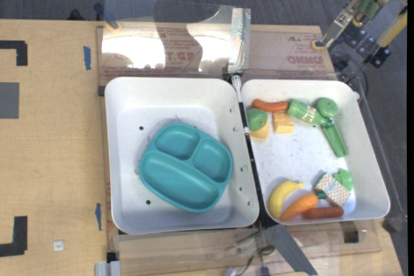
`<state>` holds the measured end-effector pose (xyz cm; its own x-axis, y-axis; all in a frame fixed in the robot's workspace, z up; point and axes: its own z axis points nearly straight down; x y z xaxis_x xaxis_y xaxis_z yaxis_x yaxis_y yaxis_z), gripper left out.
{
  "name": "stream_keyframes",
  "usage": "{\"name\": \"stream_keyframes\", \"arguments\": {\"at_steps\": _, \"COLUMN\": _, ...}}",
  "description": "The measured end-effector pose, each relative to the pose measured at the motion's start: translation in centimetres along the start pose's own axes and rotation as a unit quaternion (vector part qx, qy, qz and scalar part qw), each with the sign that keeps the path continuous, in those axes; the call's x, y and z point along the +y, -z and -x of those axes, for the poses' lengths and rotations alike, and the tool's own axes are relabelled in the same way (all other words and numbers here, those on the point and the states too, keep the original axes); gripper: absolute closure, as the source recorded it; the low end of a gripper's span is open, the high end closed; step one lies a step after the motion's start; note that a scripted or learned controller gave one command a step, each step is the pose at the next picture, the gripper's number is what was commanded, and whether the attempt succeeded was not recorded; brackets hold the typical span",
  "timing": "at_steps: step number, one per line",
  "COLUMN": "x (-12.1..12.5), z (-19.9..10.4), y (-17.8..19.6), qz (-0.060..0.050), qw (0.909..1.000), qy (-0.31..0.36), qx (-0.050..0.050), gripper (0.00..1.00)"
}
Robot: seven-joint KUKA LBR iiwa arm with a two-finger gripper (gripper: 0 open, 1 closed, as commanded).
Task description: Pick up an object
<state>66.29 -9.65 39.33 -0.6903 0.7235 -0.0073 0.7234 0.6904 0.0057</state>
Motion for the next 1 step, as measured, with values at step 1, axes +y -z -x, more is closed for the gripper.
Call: {"name": "stream_keyframes", "arguments": {"at_steps": 1, "x": -1.75, "z": 0.05, "y": -7.44, "qz": -0.003, "qw": 0.9980, "qy": 0.062, "qx": 0.004, "gripper": 1.00}}
